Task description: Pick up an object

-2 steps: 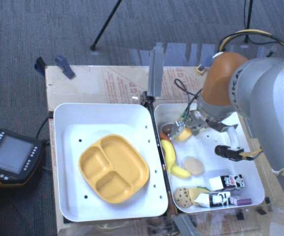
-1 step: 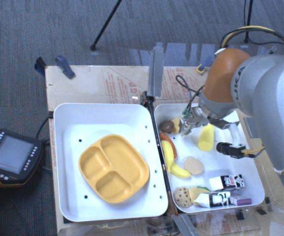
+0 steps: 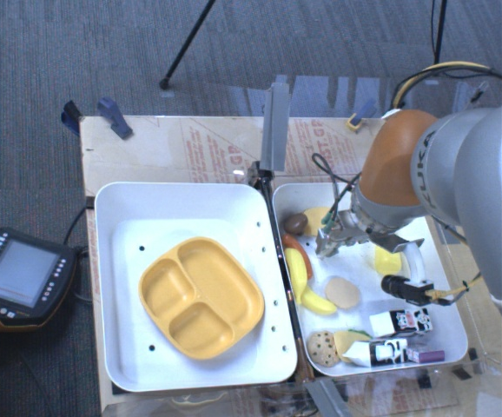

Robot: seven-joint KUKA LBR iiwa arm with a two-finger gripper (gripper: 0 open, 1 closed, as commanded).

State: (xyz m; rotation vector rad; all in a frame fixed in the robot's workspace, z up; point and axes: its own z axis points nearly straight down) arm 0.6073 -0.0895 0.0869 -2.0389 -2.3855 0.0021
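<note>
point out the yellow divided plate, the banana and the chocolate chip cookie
yellow divided plate [image 3: 201, 296]: camera view, its central ridge
banana [image 3: 297, 272]: camera view, middle of its body
chocolate chip cookie [image 3: 322, 347]: camera view, centre of its top face

Arm [image 3: 446, 168] runs off the right edge, so its base is cut off. Wrist and orange band hide the far right corner of the right bin [image 3: 459, 320]. Gripper [image 3: 327, 243] is too small and blurred to read. Yellow item [image 3: 317, 218] at the far side is partly behind the gripper and cables, shape unclear. Second yellow piece [image 3: 387, 261] is partly under the wrist hardware. Carton labels [image 3: 403, 321] near the bin's near right corner are unreadable. Small purple item [image 3: 425, 354] is too small to identify. Tripod legs [image 3: 190, 35] are cut by the top edge. Pendant [image 3: 16, 276] at the left is clipped by the left edge.
</note>
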